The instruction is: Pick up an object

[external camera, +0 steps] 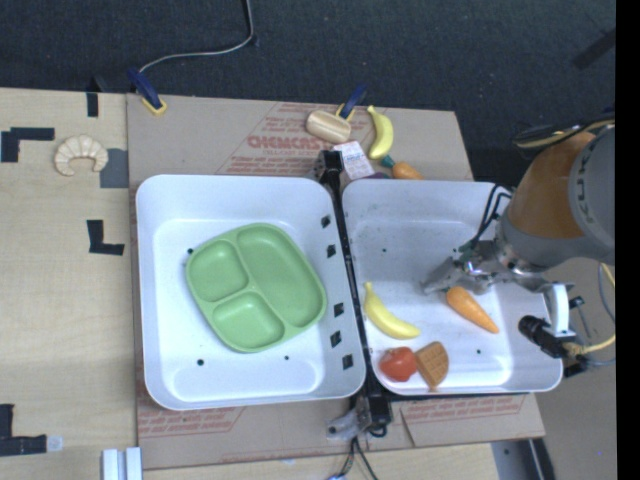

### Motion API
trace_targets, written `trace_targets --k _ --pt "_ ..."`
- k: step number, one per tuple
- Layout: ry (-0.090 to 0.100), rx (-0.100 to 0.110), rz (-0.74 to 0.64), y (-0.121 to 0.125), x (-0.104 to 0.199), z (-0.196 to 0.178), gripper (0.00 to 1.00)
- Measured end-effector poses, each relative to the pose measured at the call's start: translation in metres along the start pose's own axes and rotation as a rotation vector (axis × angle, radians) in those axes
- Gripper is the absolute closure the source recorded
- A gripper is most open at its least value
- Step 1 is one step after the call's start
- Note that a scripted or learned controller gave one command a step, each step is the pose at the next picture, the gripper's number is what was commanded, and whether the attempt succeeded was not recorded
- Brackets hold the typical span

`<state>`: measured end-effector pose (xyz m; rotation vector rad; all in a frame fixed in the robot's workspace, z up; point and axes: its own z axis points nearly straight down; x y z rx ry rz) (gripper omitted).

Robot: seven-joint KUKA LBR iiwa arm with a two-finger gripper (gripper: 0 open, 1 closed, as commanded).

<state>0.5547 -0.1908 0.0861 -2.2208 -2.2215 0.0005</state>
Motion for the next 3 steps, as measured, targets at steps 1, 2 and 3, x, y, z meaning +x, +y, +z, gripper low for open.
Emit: trace_targets --k 1,2,3 --pt "-0.004 -0.006 0.001 0.001 -0.001 -0.010 1.00" --pt "-0.009 -0.027 -0.002 -0.063 0.042 -0.002 1.00" --pt "0.001 -0.001 -0.002 -0.017 0.128 -0.098 1.00"
